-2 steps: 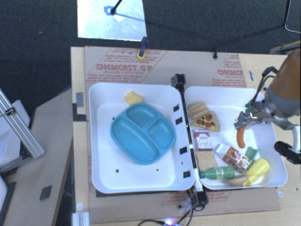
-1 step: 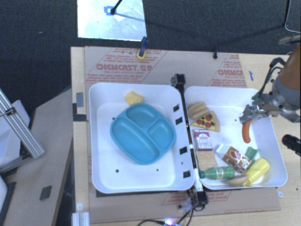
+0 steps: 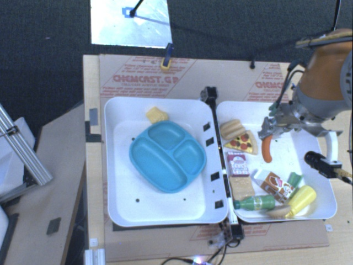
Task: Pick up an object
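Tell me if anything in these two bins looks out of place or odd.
One thing stands out: a small yellow item lies loose on the left bin's floor, just past the far rim of the blue divided plate, not in any compartment. The toy foods in the right bin are jumbled, several lying on their sides.

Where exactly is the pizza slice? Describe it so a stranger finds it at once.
Look in the right bin, the one under the gripper. In its upper left part, near the divider, lies the pizza slice, just below a hot dog bun. It is the one flat triangle there, yellow with red rounds on top.
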Available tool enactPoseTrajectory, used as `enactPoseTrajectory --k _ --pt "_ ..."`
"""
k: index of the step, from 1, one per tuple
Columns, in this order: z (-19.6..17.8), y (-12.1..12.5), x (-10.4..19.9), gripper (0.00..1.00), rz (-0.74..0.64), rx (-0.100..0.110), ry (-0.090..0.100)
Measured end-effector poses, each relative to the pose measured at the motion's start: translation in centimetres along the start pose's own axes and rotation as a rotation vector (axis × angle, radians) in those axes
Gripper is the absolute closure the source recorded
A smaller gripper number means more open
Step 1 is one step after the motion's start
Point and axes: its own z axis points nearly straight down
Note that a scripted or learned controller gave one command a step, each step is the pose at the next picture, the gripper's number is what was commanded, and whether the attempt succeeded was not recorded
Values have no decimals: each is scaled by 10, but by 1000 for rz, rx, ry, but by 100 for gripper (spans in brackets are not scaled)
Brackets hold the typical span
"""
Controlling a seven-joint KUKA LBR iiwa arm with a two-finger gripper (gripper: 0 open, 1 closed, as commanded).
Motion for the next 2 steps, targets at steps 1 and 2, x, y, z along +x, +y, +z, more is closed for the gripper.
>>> enactPoseTrajectory --k 1,2 --pt "10 6 56 100 0 3 1" --pt "0 19 117 100 -1 1 1"
